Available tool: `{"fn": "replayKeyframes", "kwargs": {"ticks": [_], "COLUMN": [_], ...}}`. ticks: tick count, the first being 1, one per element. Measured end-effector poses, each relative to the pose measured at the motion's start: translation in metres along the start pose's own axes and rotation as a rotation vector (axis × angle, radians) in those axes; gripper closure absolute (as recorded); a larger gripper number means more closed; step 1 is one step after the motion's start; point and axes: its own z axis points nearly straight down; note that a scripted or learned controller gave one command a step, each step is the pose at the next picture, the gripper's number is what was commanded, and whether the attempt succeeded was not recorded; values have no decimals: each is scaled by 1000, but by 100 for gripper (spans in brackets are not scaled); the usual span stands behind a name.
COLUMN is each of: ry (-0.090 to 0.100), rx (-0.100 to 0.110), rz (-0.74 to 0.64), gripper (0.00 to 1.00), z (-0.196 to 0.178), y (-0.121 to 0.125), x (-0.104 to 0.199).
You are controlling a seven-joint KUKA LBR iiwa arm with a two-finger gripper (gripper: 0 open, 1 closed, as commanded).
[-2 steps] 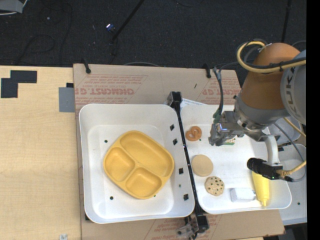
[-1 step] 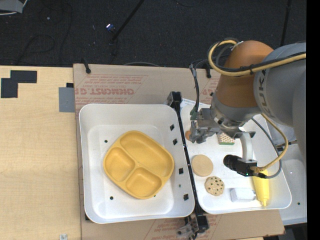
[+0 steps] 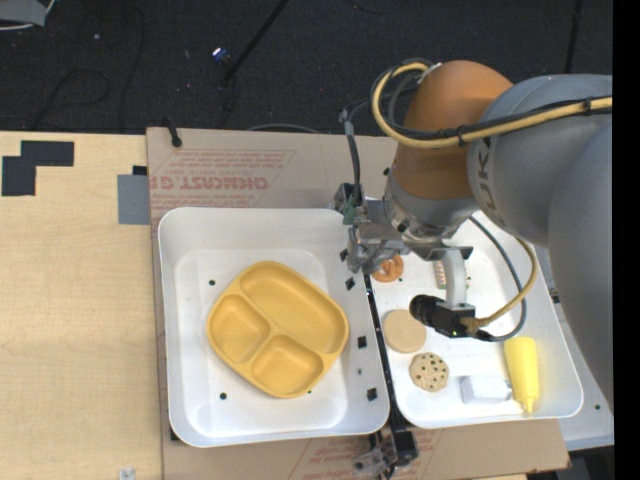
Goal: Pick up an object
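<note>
The end effector hangs low over the right bin, at its upper left corner; whether it grips anything I cannot tell. Just below it lie a pale round cookie and a chocolate-chip cookie. A yellow squeeze bottle lies further right. Mirrored lettering on the cardboard is unreadable.

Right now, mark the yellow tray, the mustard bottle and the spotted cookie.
yellow tray [image 3: 277,328], camera view, middle divider.
mustard bottle [image 3: 523,370], camera view, mid body.
spotted cookie [image 3: 429,371], camera view, centre of top face.
</note>
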Motion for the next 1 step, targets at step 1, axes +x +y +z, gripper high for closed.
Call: {"fn": "replayKeyframes", "kwargs": {"ticks": [1], "ry": [0], "rx": [2], "rz": [0], "gripper": [100], "z": [13], "y": [13], "x": [45]}}
